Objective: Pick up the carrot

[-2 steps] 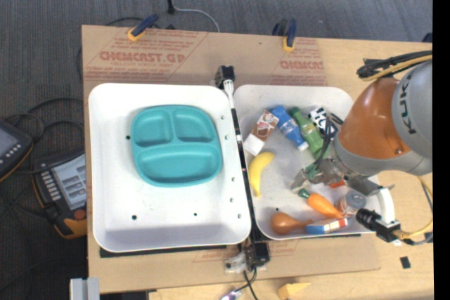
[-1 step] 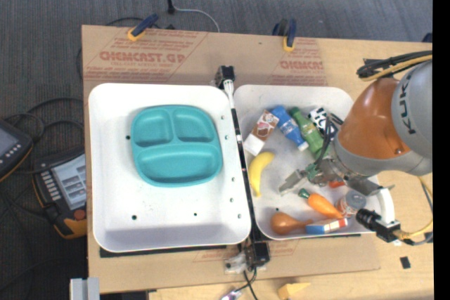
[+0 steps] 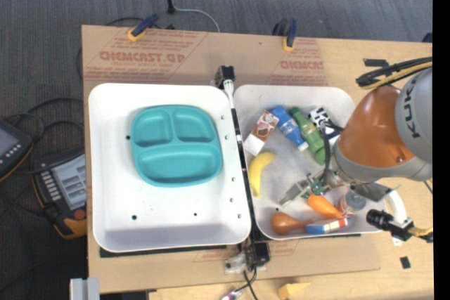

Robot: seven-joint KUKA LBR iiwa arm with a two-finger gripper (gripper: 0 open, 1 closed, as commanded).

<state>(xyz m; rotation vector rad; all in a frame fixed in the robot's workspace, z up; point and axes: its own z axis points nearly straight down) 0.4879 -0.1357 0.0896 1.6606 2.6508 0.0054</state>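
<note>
The gripper [image 3: 307, 187] is hovering in the right bin [image 3: 337, 96], its 2 fingers looking spread and holding nothing. The carrot [image 3: 323, 205] is lying just at its 5 o'clock, touching neighbouring clutter, so closing there is risking a miss or a wrong grab.

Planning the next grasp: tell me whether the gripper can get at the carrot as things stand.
Probably yes. The gripper hangs right beside the carrot in the right bin, and nothing lies on top of the carrot. The brown pear and a marker crowd its lower side.
</note>
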